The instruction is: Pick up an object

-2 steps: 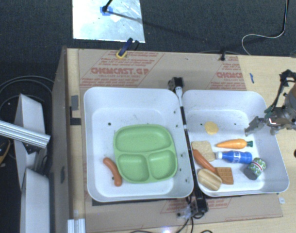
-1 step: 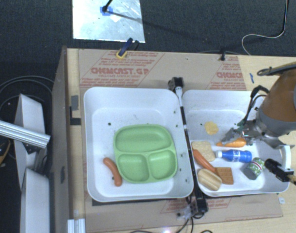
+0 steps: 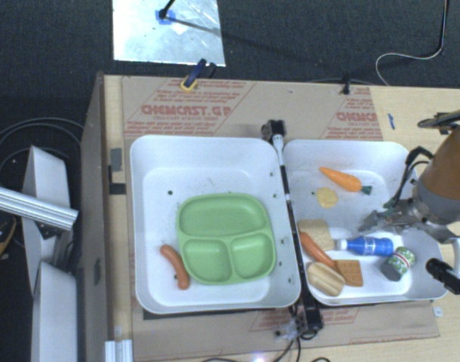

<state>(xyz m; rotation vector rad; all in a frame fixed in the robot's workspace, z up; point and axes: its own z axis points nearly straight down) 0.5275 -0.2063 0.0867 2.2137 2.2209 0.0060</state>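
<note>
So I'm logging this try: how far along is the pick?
Done: the end effector has reached into the right bin and sits beside the blue bottle. In hand: nothing visibly gripped. Left: grasp and lift an object; the bottle and carrot lie in the bin.

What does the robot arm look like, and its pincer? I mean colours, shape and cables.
The arm is a thick rounded body, grey with an orange-brown band above the wrist. Thin black cables loop beside it. The pincer is dark grey metal, slim and pointed.
</note>
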